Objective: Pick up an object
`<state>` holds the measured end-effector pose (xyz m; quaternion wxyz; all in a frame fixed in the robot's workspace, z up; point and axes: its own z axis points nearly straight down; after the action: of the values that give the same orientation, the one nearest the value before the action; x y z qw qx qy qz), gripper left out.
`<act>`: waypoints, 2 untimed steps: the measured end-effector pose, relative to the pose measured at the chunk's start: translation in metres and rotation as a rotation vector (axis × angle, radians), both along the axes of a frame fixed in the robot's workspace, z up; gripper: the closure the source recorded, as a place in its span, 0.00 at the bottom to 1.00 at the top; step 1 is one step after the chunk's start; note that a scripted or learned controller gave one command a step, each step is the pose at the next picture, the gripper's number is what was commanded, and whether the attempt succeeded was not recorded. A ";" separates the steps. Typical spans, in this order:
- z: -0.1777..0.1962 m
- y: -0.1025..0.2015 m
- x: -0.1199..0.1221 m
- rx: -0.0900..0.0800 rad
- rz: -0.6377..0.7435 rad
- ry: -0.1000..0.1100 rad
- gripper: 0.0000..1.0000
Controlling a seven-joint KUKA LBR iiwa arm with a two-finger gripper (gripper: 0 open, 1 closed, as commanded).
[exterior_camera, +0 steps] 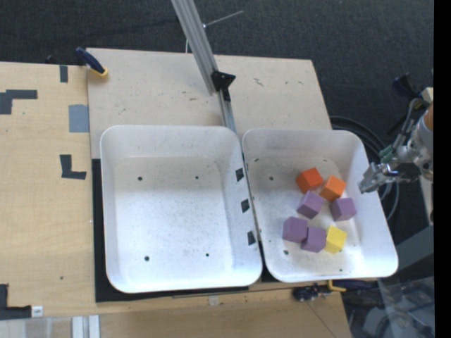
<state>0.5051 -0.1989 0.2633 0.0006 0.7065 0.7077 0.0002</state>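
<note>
Nearest the lower edge of the frame, a small yellow foam cube lies in the lower right part of the shallow white plastic right-hand bin, touching a purple foam cube on its left. Another purple cube sits just left of that one, touching it. Above them come a third purple cube and a fourth to its right, then two orange foam cubes, one just above the gap between those two and the other beside it to the upper left. The shallow white plastic left-hand bin lies alongside on the pale wooden table. At the right edge of the frame the grey metal pincer hangs over the right-hand bin's rim, apart from all the cubes; how far it is spread cannot be told, and nothing is seen in it. A slanted grey metal rail runs toward the top of the frame.
</note>
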 end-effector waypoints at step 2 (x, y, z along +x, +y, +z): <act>-0.021 0.106 -0.008 0.002 0.003 0.004 1.00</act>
<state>0.4968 -0.0933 0.2428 -0.0016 0.7053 0.7089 -0.0005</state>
